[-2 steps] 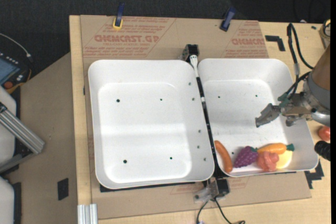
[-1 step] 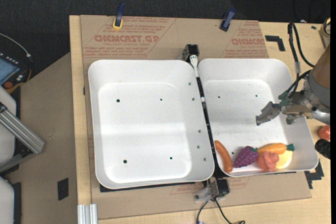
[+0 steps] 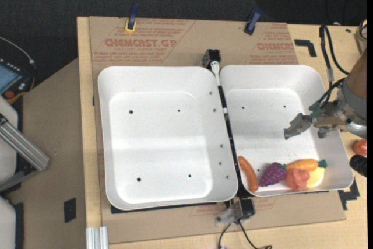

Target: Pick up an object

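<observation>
Along the near wall of the right bin (image 3: 271, 81) lie toy foods in a row: an orange-red sausage (image 3: 247, 174), a purple bunch of grapes (image 3: 273, 174), an orange carrot with a green top (image 3: 305, 165), and a pink-red piece (image 3: 296, 179) against a yellow one (image 3: 315, 179). My gripper (image 3: 309, 126) hangs over the right side of this bin, behind and above the row. Its two grey fingers (image 3: 296, 125) are spread apart, and nothing is between them.
The left bin (image 3: 157, 137) sits beside the right one on a cardboard sheet (image 3: 175, 38). A black rod with clamps (image 3: 224, 119) runs between the bins. Blue and yellow clips (image 3: 132, 19) hold the sheet's far edge. Cables (image 3: 327, 55) trail at the right.
</observation>
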